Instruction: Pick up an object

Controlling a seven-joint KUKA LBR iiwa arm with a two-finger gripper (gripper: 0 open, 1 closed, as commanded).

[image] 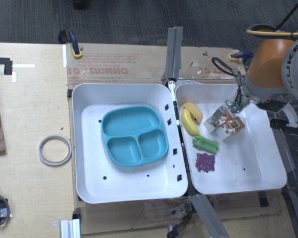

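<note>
One fixed camera looks down at a slant on the bench (30, 98), taking in both bins (84, 148) fully.

Tray (134, 135) in left bin (84, 148)

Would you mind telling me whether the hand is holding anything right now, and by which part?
It cannot be told. The hand is low in the right bin, beside the banana, but nothing is clearly seen in its grip.

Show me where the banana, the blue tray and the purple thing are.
banana (190, 121), camera view, middle of its curve.
blue tray (130, 120), camera view, its largest compartment.
purple thing (205, 162), camera view, its centre.
</note>
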